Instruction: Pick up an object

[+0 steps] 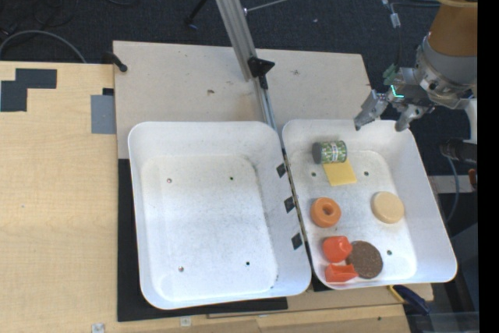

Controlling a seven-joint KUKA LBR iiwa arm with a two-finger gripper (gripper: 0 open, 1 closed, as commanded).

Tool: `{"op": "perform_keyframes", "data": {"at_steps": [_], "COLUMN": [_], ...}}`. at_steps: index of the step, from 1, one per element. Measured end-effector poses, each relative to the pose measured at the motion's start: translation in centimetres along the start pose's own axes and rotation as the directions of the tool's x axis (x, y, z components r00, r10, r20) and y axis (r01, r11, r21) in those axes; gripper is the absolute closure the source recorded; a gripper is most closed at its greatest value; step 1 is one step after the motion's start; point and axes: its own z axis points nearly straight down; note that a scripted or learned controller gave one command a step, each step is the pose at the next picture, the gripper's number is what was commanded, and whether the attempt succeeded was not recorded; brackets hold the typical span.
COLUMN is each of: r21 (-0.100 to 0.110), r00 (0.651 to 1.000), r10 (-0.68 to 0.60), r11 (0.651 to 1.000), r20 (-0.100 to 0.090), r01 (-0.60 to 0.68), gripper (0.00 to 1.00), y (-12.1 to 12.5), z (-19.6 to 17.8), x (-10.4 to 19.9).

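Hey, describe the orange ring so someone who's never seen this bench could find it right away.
Start at the right-hand white bin, the one holding all the objects. Near its left wall, about halfway down, lies the orange ring, just below the yellow square. It is the one piece with a hole through its middle.

Two white bins (207, 288). Green can (330, 151): one. Yellow slab (340, 173): one. Orange ring (326, 212): one.

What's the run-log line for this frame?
phase: pre-grasp | gripper: open, nothing held, above right bin far rim | nearest: green can | left bin: no objects
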Motion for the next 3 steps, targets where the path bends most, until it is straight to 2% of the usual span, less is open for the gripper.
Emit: {"op": "perform_keyframes", "data": {"at_steps": [1, 2, 3], "r21": [-0.004, 0.001, 0.002], "r00": [1.0, 1.0, 1.0], "r10": [-0.002, 0.002, 0.001], "r11": [1.0, 1.0, 1.0], "r20": [0.001, 0.0, 0.0], "r01": [0.002, -0.002, -0.001], "gripper": [0.0, 0.0, 0.0], "y": [0.1, -0.6, -0.4], "z": [-0.3, 4.9, 10.5], "x": [0.0, 0.8, -0.1]}}
